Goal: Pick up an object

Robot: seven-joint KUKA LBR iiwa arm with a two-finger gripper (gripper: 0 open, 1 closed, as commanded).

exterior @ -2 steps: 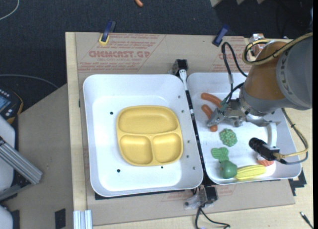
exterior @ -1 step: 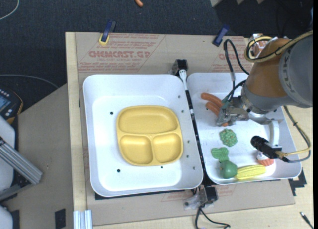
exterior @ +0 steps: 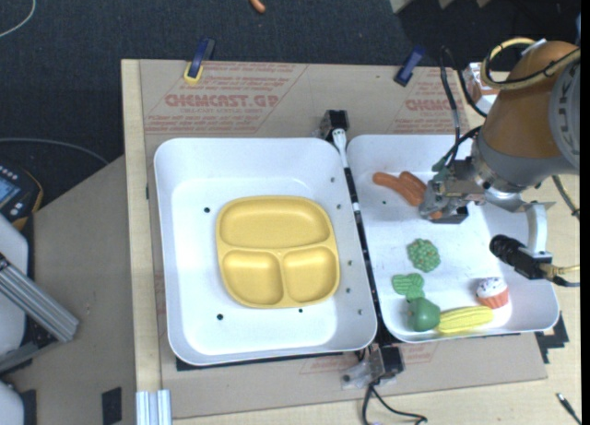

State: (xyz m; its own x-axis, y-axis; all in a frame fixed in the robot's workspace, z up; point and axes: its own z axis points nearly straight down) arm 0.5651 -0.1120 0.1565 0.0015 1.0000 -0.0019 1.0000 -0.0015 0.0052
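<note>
1. One claw [exterior: 445, 207] is hanging low over the upper part of the right bin [exterior: 544, 308], reaching in from the right on the grey arm [exterior: 525, 128] with its orange band. Whether it is open or closed I cannot tell, since the dark wrist body is covering it from above.

2. Lying just to the claw's left, and a touch farther up the bin, is the orange sausage toy [exterior: 398, 183], the nearest thing to pick. Its right end is sitting against or under the claw's edge; I cannot tell whether they are touching.

3. That sausage's long axis is running from upper left down to lower right, pointing roughly at the claw. In my judgement the coming move is turning on this: the claw needs to be shifting left along that axis and closing across the narrow width, not along the length.

4. Farther down the bin, a green bumpy ball [exterior: 423, 253] is resting apart from the claw, then a green vegetable toy [exterior: 415, 300] touching a yellow corn cob [exterior: 466, 320], with a small cupcake [exterior: 493, 293] near the right wall.

5. Sitting in the left bin [exterior: 184, 230] is a yellow divided plate [exterior: 277, 250], well apart from the claw.

6. Both bins are sitting side by side on the table [exterior: 147, 110].
</note>
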